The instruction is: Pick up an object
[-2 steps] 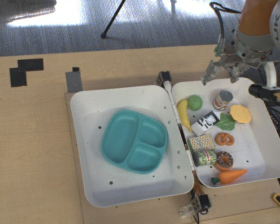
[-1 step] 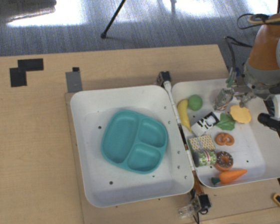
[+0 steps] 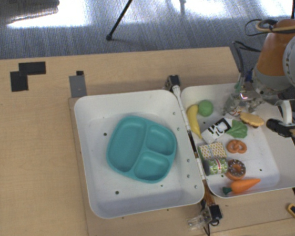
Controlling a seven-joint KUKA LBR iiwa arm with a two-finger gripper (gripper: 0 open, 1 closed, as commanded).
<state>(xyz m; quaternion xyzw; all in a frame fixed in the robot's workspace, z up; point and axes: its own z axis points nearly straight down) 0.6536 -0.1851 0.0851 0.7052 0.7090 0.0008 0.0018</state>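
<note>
The grey arm with its orange band [image 3: 276, 47] is reaching in from the right, and its two-finger metal pincer [image 3: 242, 100] is hanging low over the far part of the right-hand shallow white bin [image 3: 285, 165]. Whether the pincer is wide or narrow cannot be told from this slanted view, and nothing is showing between its tips.

Just in front of the pincer, nearly touching it, a tan oval bread-like toy [image 3: 252, 119] is lying. Further toward the near side a green leaf-shaped toy [image 3: 238, 129], a small brown pretzel [image 3: 236, 146], a chocolate-coloured doughnut [image 3: 236, 169] and an orange plastic carrot [image 3: 243, 185] are resting. To the pincer's left a round green ball [image 3: 205, 107] and a yellow plastic banana [image 3: 193, 120] are lying. Well apart, in the left-hand white bin [image 3: 101, 199], a teal divided plastic plate [image 3: 142, 148] is sitting.
</note>
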